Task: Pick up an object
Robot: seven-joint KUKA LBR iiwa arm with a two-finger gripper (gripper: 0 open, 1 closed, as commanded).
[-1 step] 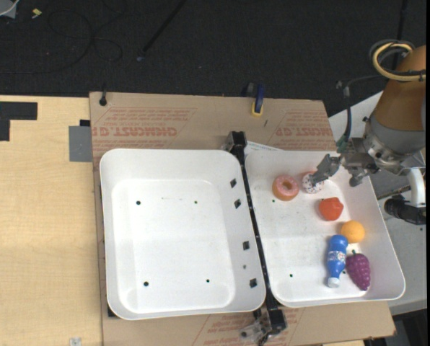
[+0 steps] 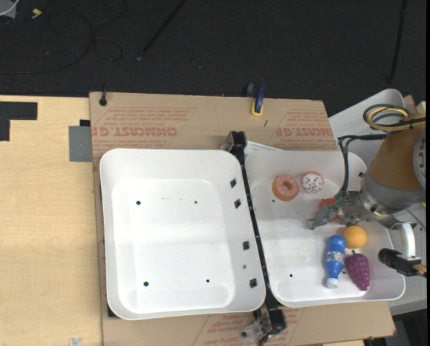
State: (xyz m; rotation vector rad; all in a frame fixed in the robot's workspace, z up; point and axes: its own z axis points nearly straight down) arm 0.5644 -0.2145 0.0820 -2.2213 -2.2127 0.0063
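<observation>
Gripper [image 2: 323,215] sits low in right bin [image 2: 301,294], just beside orange ball [image 2: 355,236], blue bottle [image 2: 335,259], purple grapes [image 2: 358,270]; fingers spread, grasping nothing, apparently lining up a pick.

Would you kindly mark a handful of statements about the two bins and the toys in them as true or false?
1. The pink ring-shaped doughnut toy lies in the right-hand white bin. True.
2. The blue plastic bottle stands in the left-hand white bin. False: it lies in the right-hand bin, beside the purple grape-bunch toy.
3. The small orange ball sits just above the purple grape-bunch toy in the camera view. True.
4. The white ball with dark dots is left of the doughnut. False: it is to its right.
5. The gripper is over the left-hand bin. False: it is over the right-hand bin.
</observation>
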